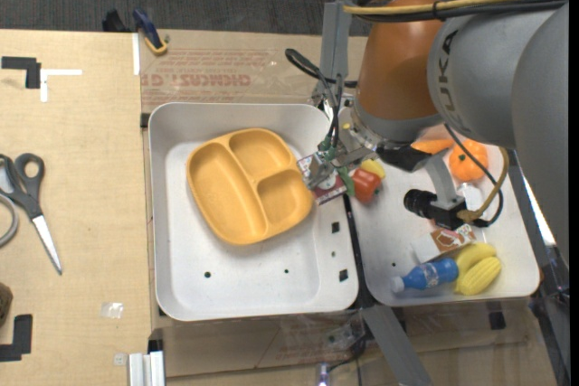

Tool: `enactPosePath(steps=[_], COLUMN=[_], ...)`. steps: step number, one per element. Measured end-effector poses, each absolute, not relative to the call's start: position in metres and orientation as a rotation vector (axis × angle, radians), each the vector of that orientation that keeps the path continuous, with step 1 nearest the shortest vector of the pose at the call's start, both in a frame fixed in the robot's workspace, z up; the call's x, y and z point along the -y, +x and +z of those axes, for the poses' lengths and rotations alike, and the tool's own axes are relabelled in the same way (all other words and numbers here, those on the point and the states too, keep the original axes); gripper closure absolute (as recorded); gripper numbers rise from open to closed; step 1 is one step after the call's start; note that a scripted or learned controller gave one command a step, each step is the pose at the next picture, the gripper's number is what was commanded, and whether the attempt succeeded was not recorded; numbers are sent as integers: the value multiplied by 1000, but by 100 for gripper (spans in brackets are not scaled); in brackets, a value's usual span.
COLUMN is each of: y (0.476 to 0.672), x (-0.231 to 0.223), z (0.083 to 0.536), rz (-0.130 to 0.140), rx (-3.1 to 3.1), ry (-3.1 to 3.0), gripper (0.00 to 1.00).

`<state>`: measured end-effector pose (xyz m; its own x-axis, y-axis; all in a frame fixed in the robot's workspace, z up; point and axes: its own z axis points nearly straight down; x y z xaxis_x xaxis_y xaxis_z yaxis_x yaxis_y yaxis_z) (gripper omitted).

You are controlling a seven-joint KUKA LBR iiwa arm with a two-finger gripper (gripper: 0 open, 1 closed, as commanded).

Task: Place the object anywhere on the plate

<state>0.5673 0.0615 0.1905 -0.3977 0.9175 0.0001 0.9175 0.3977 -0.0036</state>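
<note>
Between bins, claw [333, 165] beside yellow plate [248, 184], near red object [365, 183]; claw state unclear.

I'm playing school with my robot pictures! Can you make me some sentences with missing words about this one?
1. The plate is colored ____.
2. The plate has ____ sections.
3. The plate sits in the ____ bin in the camera view.
4. The scissors lie on the bench, ____ the bins.

Missing words: yellow; three; left; outside
</note>
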Motion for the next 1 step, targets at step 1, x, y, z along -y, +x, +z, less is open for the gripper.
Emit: enactPosePath(steps=[1], y=[582], x=[-98], z=[160], rz=[4], rx=[2745], ry=[-1524], gripper=[100])
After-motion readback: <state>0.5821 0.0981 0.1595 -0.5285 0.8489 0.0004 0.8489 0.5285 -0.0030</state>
